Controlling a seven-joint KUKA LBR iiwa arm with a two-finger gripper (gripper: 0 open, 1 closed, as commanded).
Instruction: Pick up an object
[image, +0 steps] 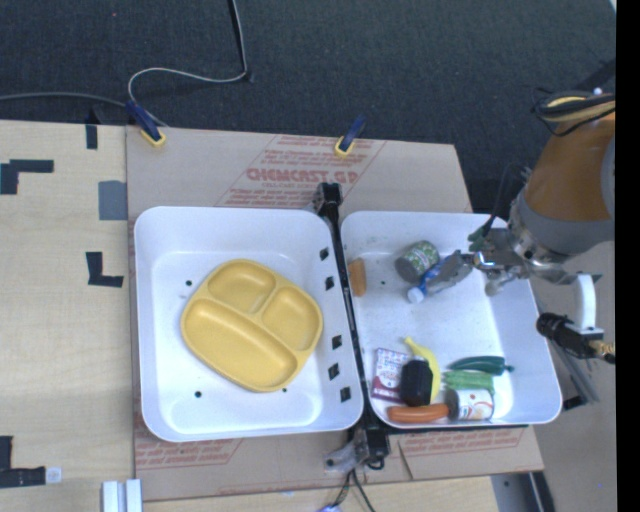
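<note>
My gripper (455, 270) hangs over the upper part of the right bin (520, 340), coming in from the right under the orange-banded wrist. Just to its left lies a grey-green can (416, 258) on its side. A small white bottle with a blue cap (421, 289) lies right below the gripper's tip. Whether the gripper touches either of them I cannot tell. Nothing visibly sits in it.
An orange piece (357, 277) lies by the right bin's left wall. At that bin's front are a red packet (386, 369), a banana (422, 353), a black object (416, 381), a green pepper (476, 368), a sausage (418, 411) and a small can (476, 405). The left bin (160, 260) holds a yellow divided plate (252, 323).
</note>
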